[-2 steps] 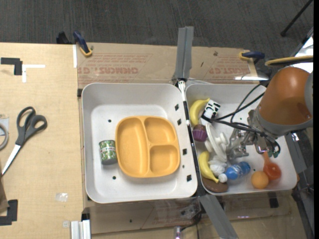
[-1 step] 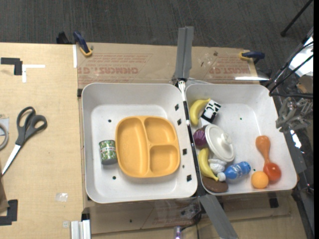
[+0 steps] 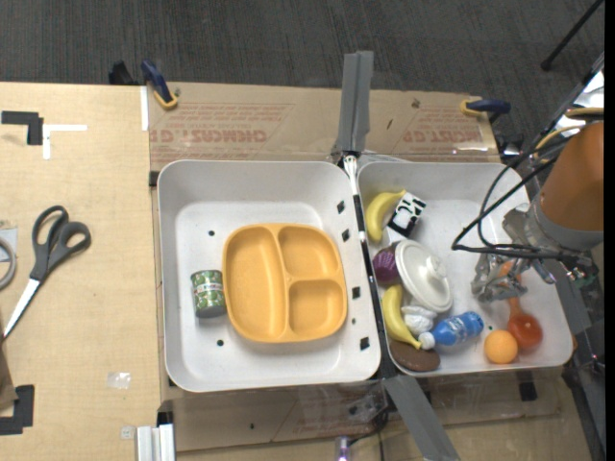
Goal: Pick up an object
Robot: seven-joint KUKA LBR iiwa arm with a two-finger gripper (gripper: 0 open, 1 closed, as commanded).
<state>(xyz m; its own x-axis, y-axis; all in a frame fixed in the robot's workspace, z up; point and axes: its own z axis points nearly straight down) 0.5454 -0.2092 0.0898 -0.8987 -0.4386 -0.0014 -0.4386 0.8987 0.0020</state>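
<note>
My gripper (image 3: 496, 279) hangs low over the right side of the right bin (image 3: 452, 176), under the orange band of the arm. Just below it lie a red-orange pear-shaped toy (image 3: 525, 328) and an orange ball (image 3: 501, 347). To its left are a white lid (image 3: 424, 275), a purple object (image 3: 384, 265), a blue bottle (image 3: 456, 329), a banana (image 3: 393, 315) and a brown piece (image 3: 415, 359). A second banana (image 3: 381, 211) and a black-and-white cube (image 3: 407, 214) sit at the bin's far end. Nothing shows clearly in the gripper.
The left bin (image 3: 183, 353) holds a yellow divided plate (image 3: 285, 282) and a small green can (image 3: 207, 293). Scissors (image 3: 46, 250) lie on the wooden bench at the left. Cables (image 3: 500, 200) loop beside the arm. Blue clamps (image 3: 159, 83) hold the cardboard behind the bins.
</note>
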